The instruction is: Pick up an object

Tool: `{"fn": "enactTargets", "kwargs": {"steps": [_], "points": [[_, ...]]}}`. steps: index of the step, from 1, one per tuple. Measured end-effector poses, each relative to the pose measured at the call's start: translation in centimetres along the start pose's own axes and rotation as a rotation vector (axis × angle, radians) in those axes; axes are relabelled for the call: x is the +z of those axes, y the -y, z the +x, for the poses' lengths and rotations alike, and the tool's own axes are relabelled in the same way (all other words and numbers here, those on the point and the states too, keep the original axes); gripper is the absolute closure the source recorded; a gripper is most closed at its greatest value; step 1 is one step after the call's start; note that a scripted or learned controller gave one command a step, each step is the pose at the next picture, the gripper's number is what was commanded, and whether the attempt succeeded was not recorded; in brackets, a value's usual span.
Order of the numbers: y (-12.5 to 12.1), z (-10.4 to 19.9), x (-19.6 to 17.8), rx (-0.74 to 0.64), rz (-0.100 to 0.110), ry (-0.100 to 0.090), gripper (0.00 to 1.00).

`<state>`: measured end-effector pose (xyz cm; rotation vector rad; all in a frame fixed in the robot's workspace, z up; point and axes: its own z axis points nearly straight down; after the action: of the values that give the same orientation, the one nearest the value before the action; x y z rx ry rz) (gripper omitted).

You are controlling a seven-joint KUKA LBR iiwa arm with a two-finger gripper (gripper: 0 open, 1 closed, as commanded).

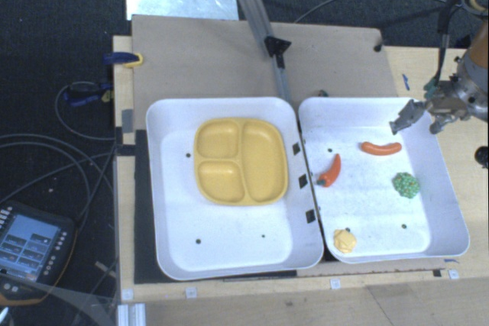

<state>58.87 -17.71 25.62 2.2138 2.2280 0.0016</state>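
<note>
The pincer (420, 118) hangs over the right bin (443, 195) near its 1 o'clock corner. Its two fingers look spread apart, with nothing between them. Just at its 7 o'clock lies an orange sausage (380, 149). A red chili pepper (330, 170), maybe broccoli (406, 185) and a yellow lump (344, 240) lie there too. The left bin (172, 240) holds a yellow tray (241, 161).

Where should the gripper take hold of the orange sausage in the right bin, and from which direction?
Grip the orange sausage at its middle, coming straight down from above, fingers closing across its narrow width. It lies flat and roughly left-to-right in the right bin, with open floor around it.
</note>
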Motion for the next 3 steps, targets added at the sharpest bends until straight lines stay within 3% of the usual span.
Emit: {"fn": "enactTargets", "kwargs": {"steps": [1,3], "points": [[0.0,0.0,0.0,0.0,0.0,0.0,0.0],[1.0,0.5,9.8,0.007,0.005,-0.001,0.0]]}}
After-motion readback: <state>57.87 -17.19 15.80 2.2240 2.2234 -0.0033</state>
